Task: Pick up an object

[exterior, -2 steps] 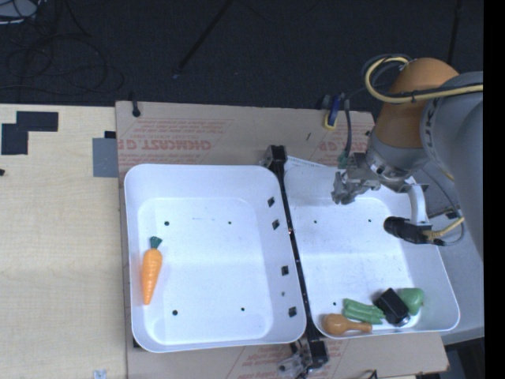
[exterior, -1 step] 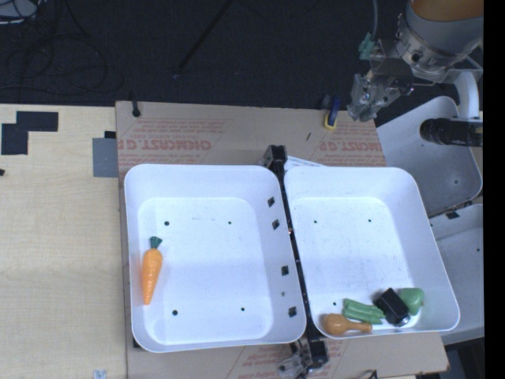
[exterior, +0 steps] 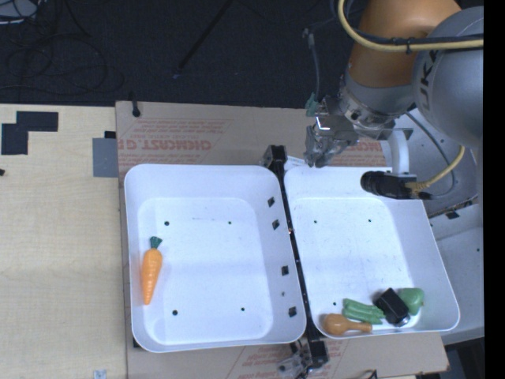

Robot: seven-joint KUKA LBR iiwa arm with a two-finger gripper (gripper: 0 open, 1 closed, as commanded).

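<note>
The gripper (exterior: 318, 158), grip state unclear, hangs at upper centre; the clustered toys (exterior: 377, 312) at lower right invite a fumbled grasp.

— Where is your arm (exterior: 426, 61) sitting right now?

— It comes in from your right, high in the camera view. You can see the grey links along the right edge and the orange band (exterior: 398, 34) just above the wrist, with yellow cables looping round it.

— And your gripper (exterior: 317, 158)?

— It hangs below the wrist and points down and to the left, at the upper middle of your view. It's small and dark there, so you can't make out how the tip is set.
</note>
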